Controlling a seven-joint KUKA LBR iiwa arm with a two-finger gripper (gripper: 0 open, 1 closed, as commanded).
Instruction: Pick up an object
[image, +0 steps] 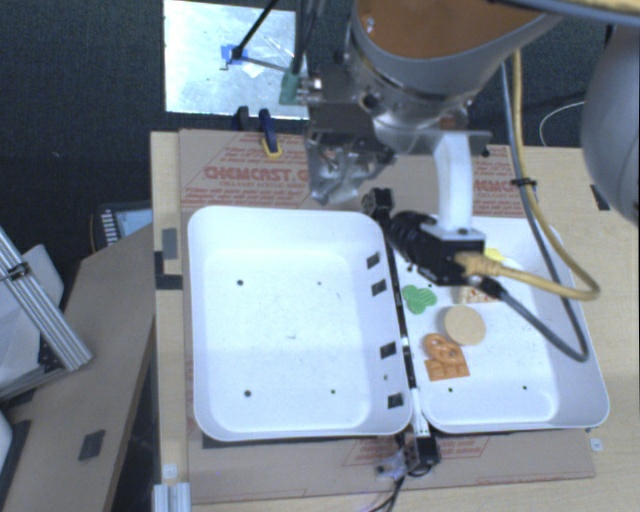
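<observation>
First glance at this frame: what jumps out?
The grey arm with its orange band looms over the top, reaching toward the right bin. Three small items cluster near that bin's left side: a green piece, a tan disc and an orange waffle.

Right bin holds three things — disc between leaf and waffle.

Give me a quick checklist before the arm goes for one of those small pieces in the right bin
1. Targets in view: ok. Green piece, tan round disc and orange waffle piece lie in the right bin.
2. Pieces apart: not ok, disc and waffle look touching.
3. Gripper over a target: not ok, it sits above the bins' far edge.
4. Finger state: cannot tell.
5. Yellow cable out of the way: not ok, it crosses the right bin.
</observation>
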